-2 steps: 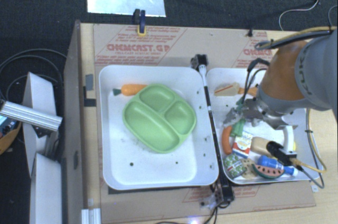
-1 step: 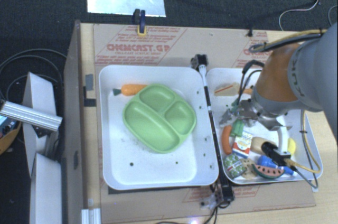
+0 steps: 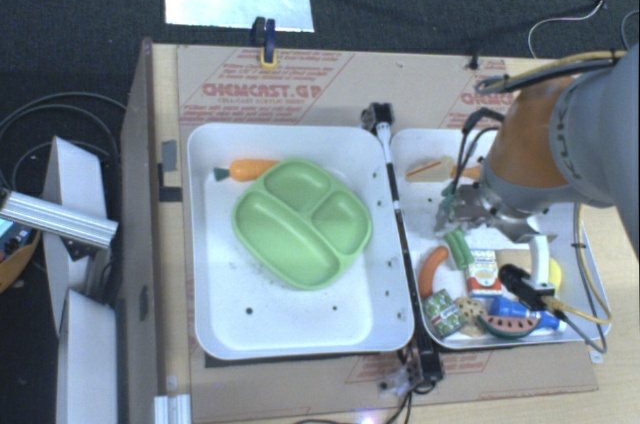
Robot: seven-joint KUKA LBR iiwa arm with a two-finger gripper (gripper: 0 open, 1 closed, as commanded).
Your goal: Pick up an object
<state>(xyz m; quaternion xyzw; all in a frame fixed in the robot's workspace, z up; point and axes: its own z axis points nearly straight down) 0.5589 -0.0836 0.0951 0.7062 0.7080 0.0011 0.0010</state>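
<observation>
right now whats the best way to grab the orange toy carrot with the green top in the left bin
Grip the orange toy carrot across the middle of its body, coming straight down from above. It lies flat with its long axis left to right, green top at the left, so the fingers should close front to back. The green divided plate touches or overlaps its near side, leaving little room there, so expect a tight fit.

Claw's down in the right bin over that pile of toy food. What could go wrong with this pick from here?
1. The toys are crowded: the green piece beside the claw lies against the orange sausage and the small carton, so a grab may catch two or knock one away.
2. The claw works close to the divider between the bins and could bump it.
</observation>
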